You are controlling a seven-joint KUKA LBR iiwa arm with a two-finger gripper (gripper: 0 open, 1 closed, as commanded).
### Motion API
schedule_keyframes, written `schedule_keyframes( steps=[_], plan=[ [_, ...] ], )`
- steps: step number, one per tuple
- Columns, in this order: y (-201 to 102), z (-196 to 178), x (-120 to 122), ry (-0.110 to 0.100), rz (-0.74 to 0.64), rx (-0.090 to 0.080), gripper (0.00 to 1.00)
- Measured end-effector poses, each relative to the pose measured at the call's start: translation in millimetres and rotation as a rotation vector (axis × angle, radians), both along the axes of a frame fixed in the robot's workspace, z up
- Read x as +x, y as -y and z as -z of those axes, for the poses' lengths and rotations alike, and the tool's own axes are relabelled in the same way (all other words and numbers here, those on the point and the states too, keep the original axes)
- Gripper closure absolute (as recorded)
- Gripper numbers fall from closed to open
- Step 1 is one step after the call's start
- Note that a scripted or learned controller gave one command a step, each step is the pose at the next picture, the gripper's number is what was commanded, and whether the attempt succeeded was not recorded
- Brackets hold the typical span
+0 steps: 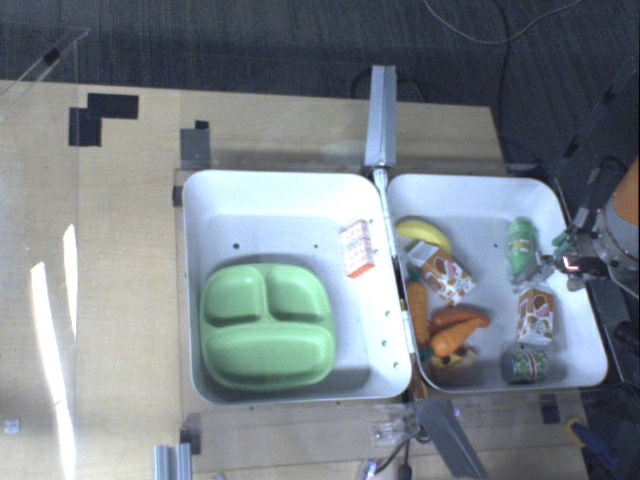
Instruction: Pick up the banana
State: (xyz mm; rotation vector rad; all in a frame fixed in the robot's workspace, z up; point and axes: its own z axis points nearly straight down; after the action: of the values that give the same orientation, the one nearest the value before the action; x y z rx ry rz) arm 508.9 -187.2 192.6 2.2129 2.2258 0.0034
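The banana point(424, 233) lies in the right bin point(470, 190), near its upper left corner, close to the wall shared with the left bin point(270, 196); just below it, and touching or nearly so, sits a small printed carton point(447, 276); further down lie a carrot point(456, 329) and other orange toy food, too jumbled to sort out. On the right side of the same bin stand a green bottle point(521, 244), a second carton point(536, 316) and a can point(526, 365). The tool point(566, 261) hangs at the bin's right rim, beside the bottle and well apart from the banana; it seems to carry nothing, though whether it is wide or narrow I cannot tell. The left bin holds a green tray point(267, 324) and a small box point(357, 248); both bins rest on the tabletop point(100, 268).
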Motion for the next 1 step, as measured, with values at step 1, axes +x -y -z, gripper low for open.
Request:
schedule_keyframes(
  steps=[1],
  plan=[
    [-31.1,98.1,70.0,0.0,0.193,0.002,0.0]
  ],
)
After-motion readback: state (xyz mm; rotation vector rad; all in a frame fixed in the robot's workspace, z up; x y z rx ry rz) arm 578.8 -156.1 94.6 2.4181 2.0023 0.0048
